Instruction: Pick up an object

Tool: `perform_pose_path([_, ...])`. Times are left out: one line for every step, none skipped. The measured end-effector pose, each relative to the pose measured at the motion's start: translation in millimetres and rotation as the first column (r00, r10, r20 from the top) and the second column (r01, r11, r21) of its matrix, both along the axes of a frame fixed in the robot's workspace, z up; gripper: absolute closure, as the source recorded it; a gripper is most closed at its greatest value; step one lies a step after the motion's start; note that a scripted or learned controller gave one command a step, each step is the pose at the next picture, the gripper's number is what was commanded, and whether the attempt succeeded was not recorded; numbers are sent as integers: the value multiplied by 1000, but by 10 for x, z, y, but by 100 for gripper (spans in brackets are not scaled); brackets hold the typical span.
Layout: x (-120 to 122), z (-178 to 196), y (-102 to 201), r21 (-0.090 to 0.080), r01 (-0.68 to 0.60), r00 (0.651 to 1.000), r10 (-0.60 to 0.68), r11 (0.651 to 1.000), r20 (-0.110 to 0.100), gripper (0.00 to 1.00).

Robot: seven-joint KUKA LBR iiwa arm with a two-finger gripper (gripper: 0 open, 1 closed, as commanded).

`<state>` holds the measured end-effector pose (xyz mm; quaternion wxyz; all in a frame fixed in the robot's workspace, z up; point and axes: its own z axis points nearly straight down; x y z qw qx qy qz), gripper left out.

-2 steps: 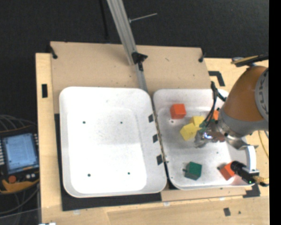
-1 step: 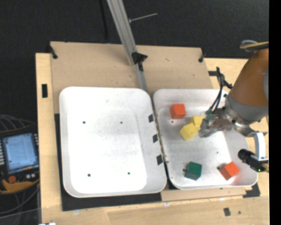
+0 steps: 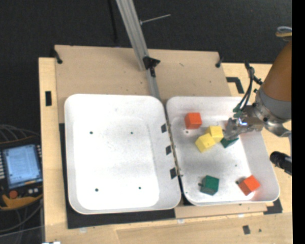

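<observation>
Right bin (image 3: 264,194): orange cube (image 3: 193,120), two touching yellow cubes (image 3: 209,139), then gripper (image 3: 233,131) low over a dark green piece (image 3: 229,142), grip state indiscernible; crowding risks nudging a yellow cube, missing the green.

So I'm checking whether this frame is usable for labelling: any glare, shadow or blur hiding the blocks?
Camera view: soft overall, block edges slightly fuzzy; the right bin is evenly lit without glare; each block throws a faint shadow; the gripper is blurry and overlaps a dark green block, so that block's outline is unclear.
</observation>
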<state>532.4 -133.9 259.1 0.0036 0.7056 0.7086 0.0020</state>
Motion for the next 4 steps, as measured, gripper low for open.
perform_pose_path([167,34,492,3,-3,1000,3,1000,-5,100])
perform_pose_path([166,21,1045,3,-3,1000,3,1000,-7,100])
perform_pose_path([248,-171,1558,3,-2,1000,2,1000,-11,100])
perform_pose_path([380,-102,2100,4,-4,1000,4,1000,-7,100])
